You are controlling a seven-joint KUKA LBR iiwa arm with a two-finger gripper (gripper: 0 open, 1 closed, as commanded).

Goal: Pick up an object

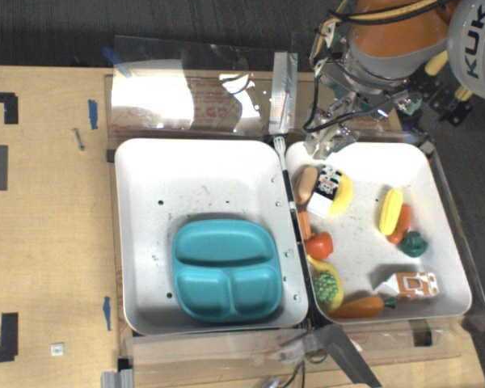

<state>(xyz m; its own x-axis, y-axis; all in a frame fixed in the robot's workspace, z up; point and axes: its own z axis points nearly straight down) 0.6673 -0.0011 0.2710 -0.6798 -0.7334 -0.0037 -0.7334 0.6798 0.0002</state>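
Landmark: teal divided tray (225, 269), plain, no pattern. It lies in a white bin (145, 176) with dark specks. Right of tray, second white bin (444, 217): yellow corn (390, 210), dark green piece (414, 244), orange carrot (357, 306), red pepper (318, 245), white-and-orange carton (415, 284). Arm (396, 6) above-right: orange band, grey casing. Bench (40, 217) left of tray: tan, with blue tape marks.

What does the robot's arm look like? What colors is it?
The arm is big and round, with a shiny orange band and a pale grey shell bearing dark letters. Yellow and black cables loop over it. Lower down, the end effector is silvery metal, tangled in thin black wires.
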